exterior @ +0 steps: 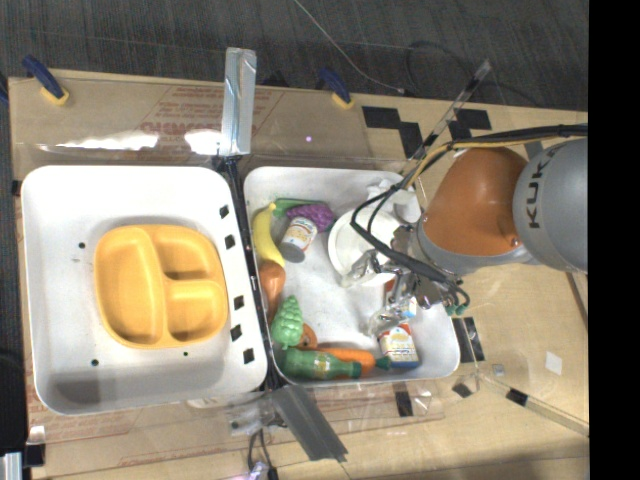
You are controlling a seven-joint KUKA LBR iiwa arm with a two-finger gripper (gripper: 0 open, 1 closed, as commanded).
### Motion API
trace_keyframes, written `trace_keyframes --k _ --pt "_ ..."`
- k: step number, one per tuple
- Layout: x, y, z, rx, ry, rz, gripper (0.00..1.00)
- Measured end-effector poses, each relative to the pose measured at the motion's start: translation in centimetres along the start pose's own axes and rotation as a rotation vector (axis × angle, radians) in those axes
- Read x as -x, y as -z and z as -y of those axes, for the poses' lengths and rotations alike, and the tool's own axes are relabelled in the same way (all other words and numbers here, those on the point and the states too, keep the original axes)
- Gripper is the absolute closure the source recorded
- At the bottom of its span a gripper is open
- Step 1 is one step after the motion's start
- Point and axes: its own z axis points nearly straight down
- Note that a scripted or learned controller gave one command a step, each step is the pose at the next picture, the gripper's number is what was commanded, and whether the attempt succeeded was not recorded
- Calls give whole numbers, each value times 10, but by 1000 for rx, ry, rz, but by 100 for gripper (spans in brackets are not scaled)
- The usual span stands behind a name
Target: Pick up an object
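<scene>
Hand sits low in the right bin, at the end of the arm coming in from the right, cables hanging round it; can't tell from this view whether it's apart or together, the metal parts blur into the white floor. No object visibly between anything, so judge nothing is held yet. Closest candidate is the small bottle with red cap and label, lying just near of the hand at the bin's near right corner. Other items: orange carrot and dark green bottle along the near wall, green bumpy toy beside them, banana against the left wall, purple grapes and a small can toward the far left, white cup or bowl mid-bin. Left bin has a yellow divided tray. To do this step well: probably centre over the small bottle, line up across its narrow body, stay clear of the bin wall and the carrot touching it, go down fully before closing, lift straight. Risk: bottle rolls or slips against the corner.
</scene>
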Motion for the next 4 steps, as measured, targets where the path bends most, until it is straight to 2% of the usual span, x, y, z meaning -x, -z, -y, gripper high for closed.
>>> trace_keyframes --k 1,3,4 --pt "-39 0 -11 -2 63 3 0" --pt "-29 0 -26 -2 -65 1 0" --pt "-4 0 -54 -2 -256 2 0"
